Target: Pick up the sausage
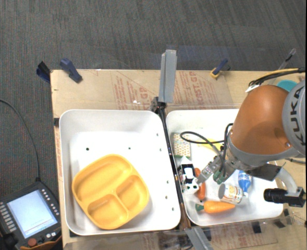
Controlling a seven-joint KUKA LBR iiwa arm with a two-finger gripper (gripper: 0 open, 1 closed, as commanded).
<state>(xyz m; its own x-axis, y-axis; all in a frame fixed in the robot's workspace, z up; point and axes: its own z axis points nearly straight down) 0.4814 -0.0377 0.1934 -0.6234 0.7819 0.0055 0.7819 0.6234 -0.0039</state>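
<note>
Camera view looks down at a slant on two shallow white bins set side by side on a bench. Left bin (pixel 70 139) carries a yellow divided plate (pixel 110 190) lying toward its near left corner. Right bin (pixel 195 120) has the clutter: a carrot (pixel 218 207) near its front edge, a small can or cup (pixel 231 192) lying tilted just above the carrot, a blue bottle-like item (pixel 244 181) beside it, a black-and-white toy (pixel 188 177) against the left wall, and a patterned packet (pixel 181 148) farther back. The sausage (pixel 201 190), a short reddish-brown piece, lies between the black-and-white toy and the can. The grey arm with its orange band (pixel 261 124) reaches in from the right over this bin, and the gripper (pixel 209 171) hangs low just above and right of the sausage, near the toy. Whether the pincer is spread or closed cannot be told from this angle, and nothing is seen held in it. A teach pendant (pixel 25 215) sits on the floor at lower left.
</note>
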